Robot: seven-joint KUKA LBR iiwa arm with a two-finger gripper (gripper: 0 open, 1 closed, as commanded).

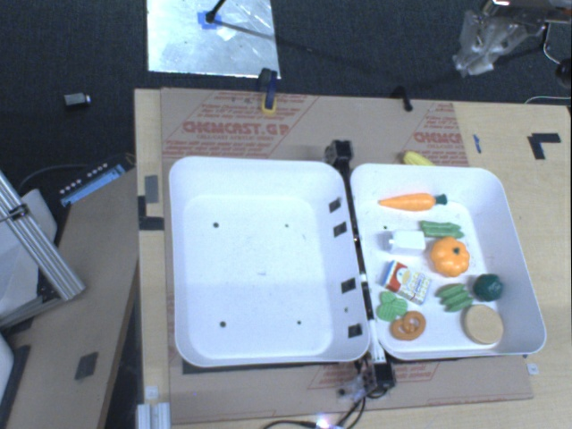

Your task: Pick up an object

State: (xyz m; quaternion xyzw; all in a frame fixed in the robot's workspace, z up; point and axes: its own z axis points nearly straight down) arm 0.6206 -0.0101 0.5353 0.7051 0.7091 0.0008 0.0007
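Jaws point(487, 38) hang up beyond the bench point(98, 266), whether spread or pressed together I cannot tell. Well below them, the right bin point(514, 239) holds a carrot point(409, 202), pumpkin point(450, 256) and other toy food.

Bench point(107, 266) topped with a printed cardboard sheet point(304, 123), red lettering along the far edge. Two shallow white bins side by side on the cardboard: left bin point(259, 181), right bin point(514, 239), touching along the middle. Also on the cardboard: yellow-and-blue clamp point(267, 90) at the far edge, yellow item point(416, 159) just behind the right bin.
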